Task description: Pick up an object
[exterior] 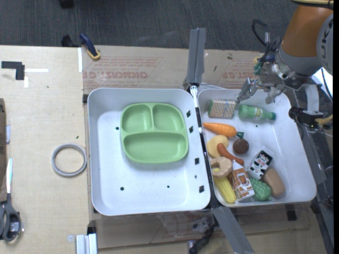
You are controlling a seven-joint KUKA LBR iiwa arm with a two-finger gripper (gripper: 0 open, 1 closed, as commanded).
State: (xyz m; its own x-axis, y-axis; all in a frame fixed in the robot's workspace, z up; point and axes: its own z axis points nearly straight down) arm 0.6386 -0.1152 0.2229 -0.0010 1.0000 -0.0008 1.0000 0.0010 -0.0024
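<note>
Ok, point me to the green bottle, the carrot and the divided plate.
Green bottle (256,113): camera view, middle of its body, lying on its side in the right bin.
Carrot (220,128): camera view, middle of the orange root.
Divided plate (154,148): camera view, floor of its large front compartment, left bin.

Two white bins on the worktop. Left of the claw: one green divided plate. Just below the claw: one green bottle, one carrot, one corn cob.
</note>
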